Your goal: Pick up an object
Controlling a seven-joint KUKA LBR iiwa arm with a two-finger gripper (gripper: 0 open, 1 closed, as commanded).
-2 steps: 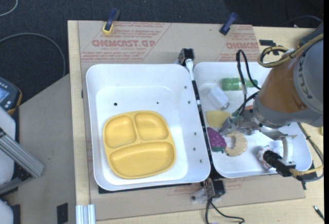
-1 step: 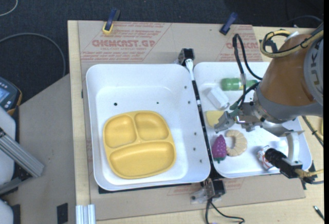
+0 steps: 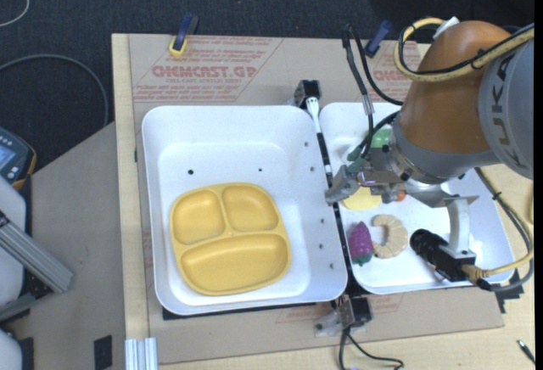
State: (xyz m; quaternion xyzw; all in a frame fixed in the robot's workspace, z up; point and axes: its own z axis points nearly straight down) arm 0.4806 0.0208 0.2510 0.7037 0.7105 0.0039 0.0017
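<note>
My gripper (image 3: pixel 363 183) hangs low over the left part of the right bin (image 3: pixel 399 275), beneath the orange band of the arm. Right under it lies a pale yellow flat piece (image 3: pixel 363 200), partly hidden by the gripper. A purple toy with a green tip (image 3: pixel 361 242) lies nearer the front, and a tan curved croissant-like piece (image 3: pixel 391 235) rests beside it on the right. A green item (image 3: pixel 379 139) peeks out behind the wrist. Nothing is visibly held.
The left bin (image 3: pixel 170 139) holds a yellow three-compartment plate (image 3: pixel 229 238) at its front. The arm's bulk covers the back and right of the right bin. Cardboard (image 3: pixel 212 63) lies under both bins.
</note>
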